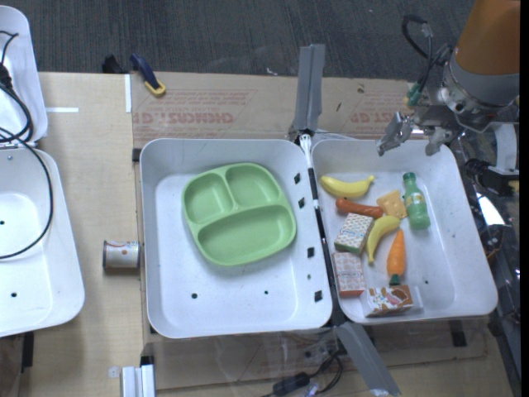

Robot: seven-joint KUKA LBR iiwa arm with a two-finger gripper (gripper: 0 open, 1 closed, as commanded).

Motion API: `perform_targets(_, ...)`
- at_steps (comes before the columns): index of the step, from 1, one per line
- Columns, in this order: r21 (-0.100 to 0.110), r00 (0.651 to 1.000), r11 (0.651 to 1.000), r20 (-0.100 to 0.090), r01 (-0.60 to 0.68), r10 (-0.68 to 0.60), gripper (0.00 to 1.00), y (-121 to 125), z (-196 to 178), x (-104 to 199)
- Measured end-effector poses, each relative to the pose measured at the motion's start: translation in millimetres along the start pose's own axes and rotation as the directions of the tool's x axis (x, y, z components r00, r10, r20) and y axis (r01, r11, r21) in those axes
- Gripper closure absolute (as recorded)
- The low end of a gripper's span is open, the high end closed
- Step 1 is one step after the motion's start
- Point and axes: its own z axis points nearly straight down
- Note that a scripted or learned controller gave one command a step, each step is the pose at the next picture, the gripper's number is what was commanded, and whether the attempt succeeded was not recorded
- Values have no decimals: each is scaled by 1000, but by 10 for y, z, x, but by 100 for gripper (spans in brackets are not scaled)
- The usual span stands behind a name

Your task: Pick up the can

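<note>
The can [121, 255] is small and silver with an orange-red label. It lies on its side on the wooden bench, just outside the left wall of the left bin [157, 222]. My gripper [410, 142] hangs over the far edge of the right bin [463, 246], well to the right of the can. Its two fingers are spread apart, so it is open with nothing between them.
A green divided plate [240, 213] fills the left bin. The right bin holds two bananas [347, 186], a carrot [397, 253], a green bottle [416, 202], a sausage [359, 208] and small food boxes [388, 300]. White gear with black cables [25, 222] stands at the far left.
</note>
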Motion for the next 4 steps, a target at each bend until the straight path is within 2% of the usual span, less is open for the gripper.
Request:
perform_targets(1,-2,994,994,-1,109,-109,0,-437,1727,-636)
perform_targets(2,-4,974,974,2,226,-226,0,-432,-55,-1218)
perform_targets(3,-2,980,980,-1,199,-199,0,-593,1802,-850)
perform_targets(4,-1,997,997,-2,73,-73,0,-571,1952,-570)
